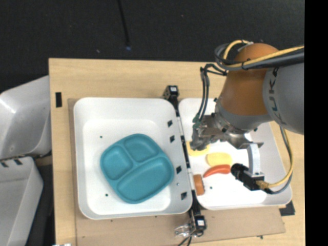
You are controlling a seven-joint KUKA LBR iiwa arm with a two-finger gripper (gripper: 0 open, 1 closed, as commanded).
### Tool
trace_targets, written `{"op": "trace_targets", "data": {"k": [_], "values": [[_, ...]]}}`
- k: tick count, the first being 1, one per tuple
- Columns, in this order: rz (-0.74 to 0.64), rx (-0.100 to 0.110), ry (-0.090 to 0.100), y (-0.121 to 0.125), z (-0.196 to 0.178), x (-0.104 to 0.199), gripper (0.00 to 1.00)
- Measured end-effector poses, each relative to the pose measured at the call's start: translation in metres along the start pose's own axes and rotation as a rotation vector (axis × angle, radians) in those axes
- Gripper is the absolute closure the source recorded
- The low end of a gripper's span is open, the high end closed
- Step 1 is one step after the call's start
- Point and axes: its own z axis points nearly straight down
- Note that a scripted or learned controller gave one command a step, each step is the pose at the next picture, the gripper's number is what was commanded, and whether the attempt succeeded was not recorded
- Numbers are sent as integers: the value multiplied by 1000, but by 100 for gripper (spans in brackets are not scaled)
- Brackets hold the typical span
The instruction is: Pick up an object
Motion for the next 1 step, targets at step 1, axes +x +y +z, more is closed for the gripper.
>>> {"op": "trace_targets", "data": {"k": [1], "values": [[0, 1, 0, 4, 8, 50, 100]]}}
